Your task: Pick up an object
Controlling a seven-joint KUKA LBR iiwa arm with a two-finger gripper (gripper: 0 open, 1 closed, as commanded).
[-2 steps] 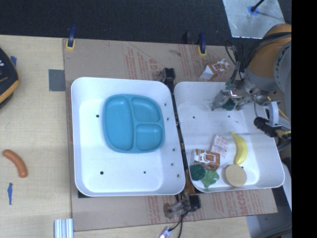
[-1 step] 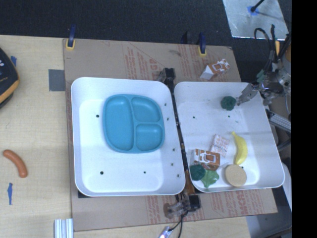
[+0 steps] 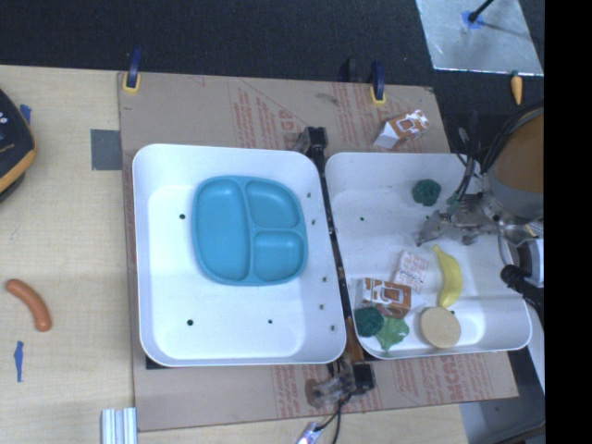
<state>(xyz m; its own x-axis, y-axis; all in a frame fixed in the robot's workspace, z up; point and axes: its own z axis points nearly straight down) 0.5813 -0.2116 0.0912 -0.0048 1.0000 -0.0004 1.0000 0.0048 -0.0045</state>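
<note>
The gripper (image 3: 442, 229) sits low in the right bin (image 3: 370, 188), its metal fingers spread apart with nothing between them. Just below it and a touch toward the arm lies the banana (image 3: 450, 278), its upper tip nearly under the fingertips — the nearest candidate, and probably the one to go for. Above the gripper, near but apart, rests a dark green lump (image 3: 426, 191). Further down and left lie a small white packet (image 3: 413, 269) and a brown-and-white wrapper (image 3: 386, 294), touching each other; beyond them a round tan disc (image 3: 440, 327) and leafy green pieces (image 3: 381, 329) crowd the bin's near wall.

To take the banana well, the fingers should probably shift down over its middle and straddle it across the narrow width, not along the curve, then descend fully before closing — a shallow close would likely slip off the rounded skin. The packet beside it could get nudged.

Well to the left, the other bin (image 3: 157, 248) holds a blue divided plate (image 3: 249, 230).
</note>
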